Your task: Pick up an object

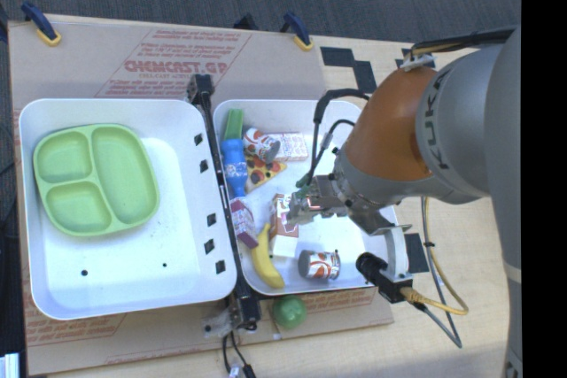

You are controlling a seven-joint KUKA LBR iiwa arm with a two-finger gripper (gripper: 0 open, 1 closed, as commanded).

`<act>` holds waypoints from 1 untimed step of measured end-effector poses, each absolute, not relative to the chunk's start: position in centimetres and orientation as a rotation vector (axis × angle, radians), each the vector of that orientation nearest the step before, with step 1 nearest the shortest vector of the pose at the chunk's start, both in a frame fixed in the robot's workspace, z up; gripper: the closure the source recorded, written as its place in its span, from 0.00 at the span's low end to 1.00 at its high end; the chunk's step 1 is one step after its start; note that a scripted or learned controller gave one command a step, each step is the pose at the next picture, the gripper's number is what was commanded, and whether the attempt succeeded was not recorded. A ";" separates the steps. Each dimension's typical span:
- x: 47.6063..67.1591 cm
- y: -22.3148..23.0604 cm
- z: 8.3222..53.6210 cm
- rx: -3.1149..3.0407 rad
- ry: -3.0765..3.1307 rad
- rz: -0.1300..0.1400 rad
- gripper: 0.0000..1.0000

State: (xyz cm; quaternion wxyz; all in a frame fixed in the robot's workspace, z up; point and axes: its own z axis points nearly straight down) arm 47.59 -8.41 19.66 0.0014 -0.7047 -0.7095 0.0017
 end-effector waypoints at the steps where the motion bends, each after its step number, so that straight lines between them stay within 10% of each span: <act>1: 47.6 -8.4 19.7 -2.212 -2.227 0.005 0.00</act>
